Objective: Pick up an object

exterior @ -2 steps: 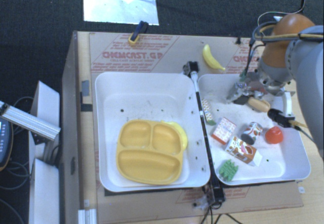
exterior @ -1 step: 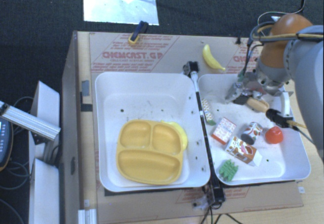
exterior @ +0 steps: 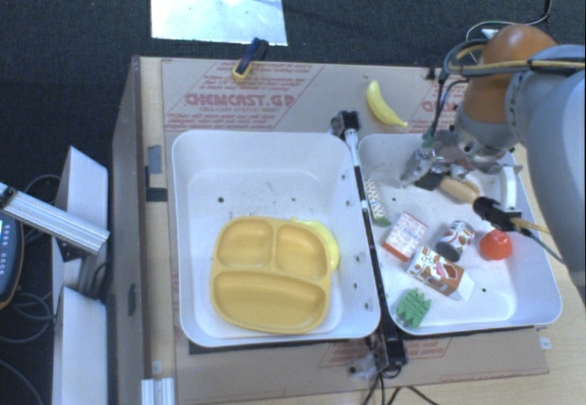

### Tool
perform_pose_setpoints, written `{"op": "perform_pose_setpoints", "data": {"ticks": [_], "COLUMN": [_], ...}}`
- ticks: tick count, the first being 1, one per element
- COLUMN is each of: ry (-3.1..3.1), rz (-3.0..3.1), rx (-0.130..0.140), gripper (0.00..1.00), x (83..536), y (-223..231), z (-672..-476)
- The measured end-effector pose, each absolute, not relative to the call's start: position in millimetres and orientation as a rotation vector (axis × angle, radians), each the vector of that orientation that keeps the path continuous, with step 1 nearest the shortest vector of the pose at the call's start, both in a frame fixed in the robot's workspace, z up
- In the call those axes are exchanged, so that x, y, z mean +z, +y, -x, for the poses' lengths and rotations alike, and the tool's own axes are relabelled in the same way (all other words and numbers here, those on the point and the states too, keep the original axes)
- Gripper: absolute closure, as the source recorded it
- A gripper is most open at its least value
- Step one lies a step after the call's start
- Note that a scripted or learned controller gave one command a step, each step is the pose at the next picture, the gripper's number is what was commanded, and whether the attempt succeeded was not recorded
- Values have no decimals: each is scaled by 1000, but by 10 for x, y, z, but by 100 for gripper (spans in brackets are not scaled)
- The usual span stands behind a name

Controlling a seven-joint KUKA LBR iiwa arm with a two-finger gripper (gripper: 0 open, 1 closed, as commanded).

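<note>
- Reaching in from the right, the grey arm with its orange band holds the two-finger gripper low over the far end of the right shallow white bin.
- Whether the gripper is wide, narrow or holding anything cannot be told.
- A tan wooden-handled tool lies just beside the gripper, on its near right.
- Nearer the camera lie a red-and-white square packet, a small brown-and-white carton, a dark can-like piece, a red ball and a green spiky block.
- The left white bin holds a yellow divided plastic tray.
- A yellow banana rests on the cardboard behind the bins.
</note>
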State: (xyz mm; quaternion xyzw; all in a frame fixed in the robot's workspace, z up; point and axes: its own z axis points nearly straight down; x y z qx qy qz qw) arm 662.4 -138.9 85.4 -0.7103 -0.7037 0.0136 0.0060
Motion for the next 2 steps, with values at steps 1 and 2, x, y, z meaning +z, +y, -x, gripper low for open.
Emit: {"op": "perform_pose_setpoints", "data": {"ticks": [1,2], "ry": [-2206,-2209], "rz": [2217,2221], "rx": [27,31], "gripper": [0,0], "x": [857,865], "y": [-1591,-1223], "z": [-6643,-6648]}}
